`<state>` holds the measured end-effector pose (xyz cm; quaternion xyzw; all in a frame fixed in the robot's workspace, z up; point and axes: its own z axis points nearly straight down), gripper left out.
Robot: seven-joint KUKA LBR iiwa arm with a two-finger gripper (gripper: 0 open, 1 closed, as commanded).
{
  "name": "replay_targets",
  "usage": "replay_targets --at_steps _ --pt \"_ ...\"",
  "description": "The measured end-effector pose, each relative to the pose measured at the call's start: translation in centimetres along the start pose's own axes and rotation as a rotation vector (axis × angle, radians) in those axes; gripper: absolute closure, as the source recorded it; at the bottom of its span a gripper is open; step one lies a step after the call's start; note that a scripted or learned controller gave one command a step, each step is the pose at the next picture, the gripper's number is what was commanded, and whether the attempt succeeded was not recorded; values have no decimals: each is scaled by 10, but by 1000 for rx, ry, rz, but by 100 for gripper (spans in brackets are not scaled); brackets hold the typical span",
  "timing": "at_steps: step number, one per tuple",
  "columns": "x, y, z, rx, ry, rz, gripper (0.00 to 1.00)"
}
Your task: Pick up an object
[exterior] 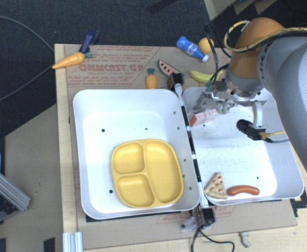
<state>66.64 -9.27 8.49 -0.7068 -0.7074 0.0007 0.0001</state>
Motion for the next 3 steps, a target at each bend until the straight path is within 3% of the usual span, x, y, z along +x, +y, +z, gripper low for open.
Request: replay_targets --at_steps 3 --pt "1 0 0 -1 0 0 0"
